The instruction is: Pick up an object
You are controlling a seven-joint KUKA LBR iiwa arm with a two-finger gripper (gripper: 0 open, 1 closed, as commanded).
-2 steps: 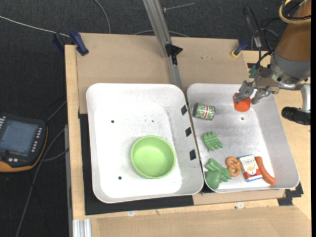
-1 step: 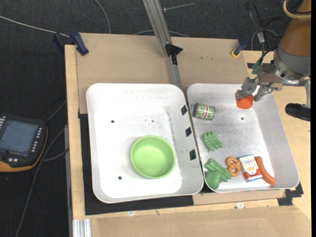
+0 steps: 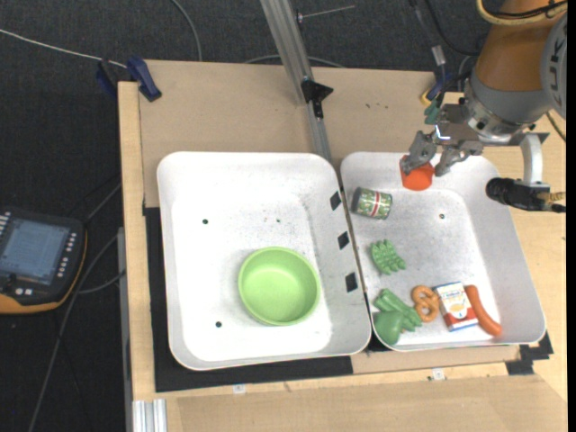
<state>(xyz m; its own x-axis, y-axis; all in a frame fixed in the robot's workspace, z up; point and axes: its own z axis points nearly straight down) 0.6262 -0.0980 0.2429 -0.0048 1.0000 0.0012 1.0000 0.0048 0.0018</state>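
Camera view shows the pincer point(image 3: 430, 162) hanging over the far edge of the right bin point(image 3: 504, 241), its two fingers clamped on a small orange-red object point(image 3: 417, 179) that sits between them, lifted clear of the bin floor. Just below it in the same bin lies a green-labelled can point(image 3: 371, 203) on its side, and nearer the camera a green toothed toy point(image 3: 387, 257). Along the bin's near side are a green leafy piece point(image 3: 392, 315), a pretzel point(image 3: 424, 301), a small white-and-orange carton point(image 3: 456, 306) and an orange carrot-like stick point(image 3: 482, 313), close together. The left bin point(image 3: 198, 214) holds a light green bowl point(image 3: 279, 285), upright. Both bins rest side by side on the tan surface point(image 3: 225, 106).
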